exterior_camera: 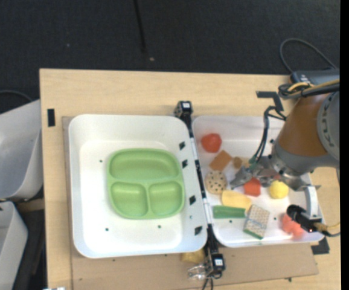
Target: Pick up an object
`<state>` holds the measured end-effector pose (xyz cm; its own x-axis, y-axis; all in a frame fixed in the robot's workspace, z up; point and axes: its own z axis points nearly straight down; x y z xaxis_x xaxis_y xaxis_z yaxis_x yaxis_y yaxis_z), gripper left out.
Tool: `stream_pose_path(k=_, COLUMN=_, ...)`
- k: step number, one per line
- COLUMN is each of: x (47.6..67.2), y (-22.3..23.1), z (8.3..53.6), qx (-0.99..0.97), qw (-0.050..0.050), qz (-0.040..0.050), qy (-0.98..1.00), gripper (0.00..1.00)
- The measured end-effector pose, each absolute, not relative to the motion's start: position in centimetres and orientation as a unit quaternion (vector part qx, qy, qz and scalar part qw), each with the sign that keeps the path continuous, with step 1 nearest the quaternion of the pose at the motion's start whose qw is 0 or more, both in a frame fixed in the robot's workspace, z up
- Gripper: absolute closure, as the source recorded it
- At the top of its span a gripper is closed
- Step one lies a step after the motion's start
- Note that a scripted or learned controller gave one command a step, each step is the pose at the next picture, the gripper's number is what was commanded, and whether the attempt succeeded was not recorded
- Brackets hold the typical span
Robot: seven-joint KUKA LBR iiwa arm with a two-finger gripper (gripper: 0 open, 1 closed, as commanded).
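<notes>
The arm's orange wrist band (299, 133) hides much of the right bin (235, 124), and the jaws (247, 175) sit low among the clutter; I cannot tell whether they are apart or together. A small red object (252, 188) lies just at their 5 o'clock, a yellow ball (278, 190) further at 3 o'clock. A red ball (211, 142) rests at 11 o'clock. The left bin (90, 132) carries a green divided plate (145, 182). No writing is legible anywhere.
</notes>
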<state>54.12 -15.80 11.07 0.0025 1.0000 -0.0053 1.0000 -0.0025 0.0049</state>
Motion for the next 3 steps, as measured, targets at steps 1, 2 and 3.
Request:
stream_pose_path(k=1, x=49.0, y=-14.6, z=21.1, qx=0.709, qw=0.004, qz=0.0021, qy=0.705, gripper=0.00)
stream_pose_path(k=2, x=48.8, y=-14.8, z=9.5, qx=0.708, qw=-0.002, qz=-0.0016, qy=0.707, gripper=0.00)
stream_pose_path(k=3, x=58.3, y=-11.6, z=10.2, qx=0.705, qw=0.003, qz=0.0024, qy=0.710, gripper=0.00)
